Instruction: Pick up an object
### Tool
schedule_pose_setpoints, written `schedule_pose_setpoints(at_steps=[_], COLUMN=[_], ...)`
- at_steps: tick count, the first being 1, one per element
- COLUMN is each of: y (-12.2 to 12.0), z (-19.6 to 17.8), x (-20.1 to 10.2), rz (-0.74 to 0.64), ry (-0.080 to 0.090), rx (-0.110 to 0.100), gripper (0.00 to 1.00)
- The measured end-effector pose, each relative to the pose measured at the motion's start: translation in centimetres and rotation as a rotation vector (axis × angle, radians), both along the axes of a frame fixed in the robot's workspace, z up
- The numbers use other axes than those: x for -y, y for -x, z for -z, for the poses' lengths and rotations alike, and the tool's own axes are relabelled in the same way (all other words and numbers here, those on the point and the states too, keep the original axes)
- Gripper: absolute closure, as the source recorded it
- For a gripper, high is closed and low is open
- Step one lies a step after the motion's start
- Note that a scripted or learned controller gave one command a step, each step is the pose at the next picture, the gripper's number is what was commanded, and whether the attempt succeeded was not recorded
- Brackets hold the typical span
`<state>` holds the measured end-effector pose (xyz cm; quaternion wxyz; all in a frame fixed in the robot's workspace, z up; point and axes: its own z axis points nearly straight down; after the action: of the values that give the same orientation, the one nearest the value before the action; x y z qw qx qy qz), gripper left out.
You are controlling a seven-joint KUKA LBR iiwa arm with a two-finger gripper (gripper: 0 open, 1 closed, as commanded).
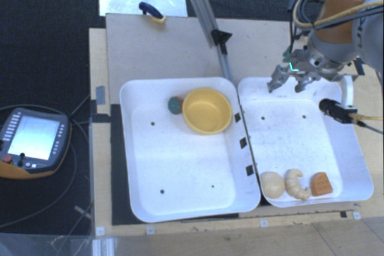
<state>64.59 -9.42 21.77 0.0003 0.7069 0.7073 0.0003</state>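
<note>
- The pincer [289, 84] hangs over the far edge of the right bin [300, 123], fingers spread and grasping nothing; the step in hand looks like the approach, with no object chosen yet.
- Three candidates sit in a row along the right bin's near wall, well apart from the pincer: a pale egg-like lump [272, 184], a croissant-shaped piece [296, 183] and an orange wedge [321, 183].
- The croissant-shaped piece's long axis runs roughly far-to-near, tilting right at its near end.
- A yellow bowl [207, 111] touches a small green object [174, 105] in the left bin [180, 183].
- The next move likely calls for travelling toward the near wall, then descending.

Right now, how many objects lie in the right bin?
3, in a row along its near edge: a pale egg, a curled croissant and an orange block.
</note>
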Motion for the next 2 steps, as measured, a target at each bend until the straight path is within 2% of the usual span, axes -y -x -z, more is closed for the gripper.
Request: schedule_pose_setpoints(at_steps=[1,2], y=[0.0,-0.5], z=[0.0,6.1], x=[0.0,-0.1], rz=[0.000,0.000], ry=[0.000,0.000], rx=[0.000,-0.004], gripper=[0.00,0.00])
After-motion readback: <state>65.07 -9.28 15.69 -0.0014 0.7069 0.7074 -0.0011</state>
